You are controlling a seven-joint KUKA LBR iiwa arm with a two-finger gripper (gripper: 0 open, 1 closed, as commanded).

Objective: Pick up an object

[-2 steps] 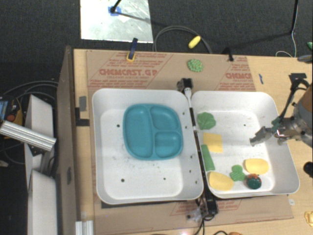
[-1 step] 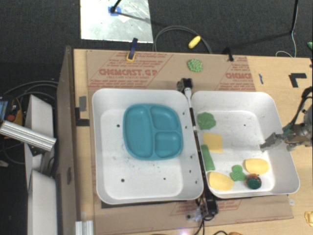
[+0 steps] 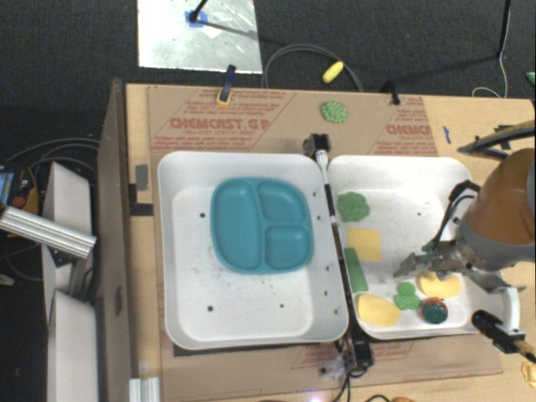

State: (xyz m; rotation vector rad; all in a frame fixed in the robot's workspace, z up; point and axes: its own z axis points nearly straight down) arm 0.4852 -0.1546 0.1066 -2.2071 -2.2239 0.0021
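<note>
The right bin holds several toy foods: a green leafy piece, a yellow square, a green stick, a yellow blob, a small green piece, a pale yellow round piece and a teal and red ball. My gripper hangs low over the bin's front right part, just above the pale yellow round piece and the small green piece. The grey arm with its orange band comes in from the right. Nothing shows as lifted.
The left bin bears a teal divided plate. A green knobbly object and a yellow object lie behind the bins on the cardboard. The divider between the bins runs close to the green stick.
</note>
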